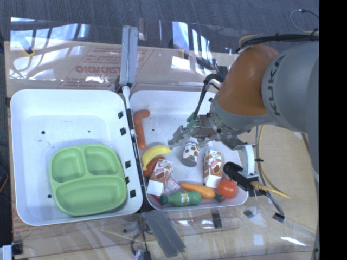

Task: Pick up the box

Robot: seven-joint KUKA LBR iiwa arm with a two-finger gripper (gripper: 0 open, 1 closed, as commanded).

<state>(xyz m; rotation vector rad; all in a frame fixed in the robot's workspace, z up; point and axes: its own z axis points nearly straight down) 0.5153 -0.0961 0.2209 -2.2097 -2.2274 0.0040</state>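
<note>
Far left: left bin [32, 107], white and shallow, with a green plate [87, 179] lying flat toward its near right corner, three compartments facing up. Just right of it, side by side along the middle wall: right bin [162, 99], crowded across its near half. Close to that bin's left wall, a sausage [141, 128], laid far to near. Nearer than the sausage, a yellow banana [154, 155], and touching its near side a tilted carton [161, 170], with a small white cube [154, 188] at the carton's near left. Along the near wall, a green bottle [181, 199] on its side, running left to right. Around the bin's middle, a small cup [190, 154], seemingly upright. Right of the bottle and slightly farther back, a carrot [198, 189], lying at a slant. Then the box [212, 167]: white and brown, in the right part of the right bin, just right of the cup, just beyond the carrot, far-left of a red tomato [227, 188] in the near right corner, and apart from the gripper. Gripper [183, 135]: hanging over the bin's middle, just beyond the cup and to the far left of the box. Impossible to tell whether open or closed. Farthest right, the arm [282, 91], grey with an orange band, reaching in over the right bin's far right side.
</note>
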